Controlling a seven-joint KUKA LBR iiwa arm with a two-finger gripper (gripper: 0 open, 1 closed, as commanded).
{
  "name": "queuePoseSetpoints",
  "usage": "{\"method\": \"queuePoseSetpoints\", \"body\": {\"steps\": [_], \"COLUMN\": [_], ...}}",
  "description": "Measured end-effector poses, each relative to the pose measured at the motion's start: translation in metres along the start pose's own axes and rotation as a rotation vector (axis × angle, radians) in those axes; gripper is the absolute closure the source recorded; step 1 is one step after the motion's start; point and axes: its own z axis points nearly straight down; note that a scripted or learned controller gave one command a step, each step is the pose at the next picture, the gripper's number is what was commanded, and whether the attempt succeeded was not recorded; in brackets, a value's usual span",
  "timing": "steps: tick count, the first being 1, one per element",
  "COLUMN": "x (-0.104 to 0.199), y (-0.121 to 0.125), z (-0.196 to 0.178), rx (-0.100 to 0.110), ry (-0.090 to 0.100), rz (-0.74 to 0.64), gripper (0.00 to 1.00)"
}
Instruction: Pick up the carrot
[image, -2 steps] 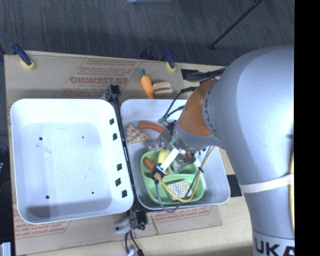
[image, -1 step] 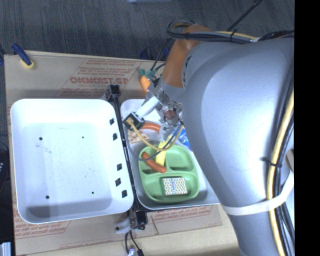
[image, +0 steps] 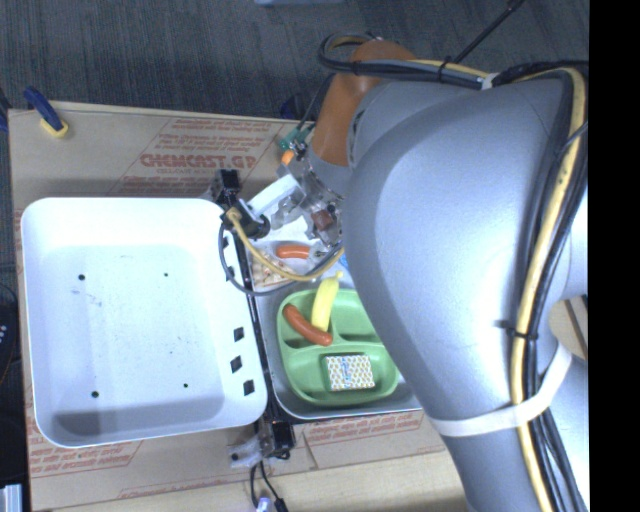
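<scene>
Two shallow white bins sit side by side on the cardboard-covered tabletop (image: 150, 160); we see the left white bin (image: 60, 300) and the right bin (image: 290, 405), which the big grey arm (image: 450, 250) largely covers. Inside the right bin, a green divided plastic tray (image: 300, 370) holds a yellow banana-shaped piece (image: 324, 300), a reddish sausage-shaped piece (image: 305, 326) and a patterned square block (image: 350, 372). We see the small orange carrot (image: 292, 252) just above the tray, directly beside the claw (image: 312, 222), whose state we cannot tell.

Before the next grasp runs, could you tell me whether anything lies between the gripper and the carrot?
Nothing visible does. The gripper sits right next to the carrot in the right bin. The banana and green tray lie lower in the view, off that path.
</scene>
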Motion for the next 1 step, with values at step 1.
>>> {"method": "queuePoseSetpoints", "body": {"steps": [1], "x": [-0.0102], "y": [0.0029], "z": [0.0003], "rx": [0.002], "ry": [-0.002], "rz": [-0.172], "gripper": [0.00]}}
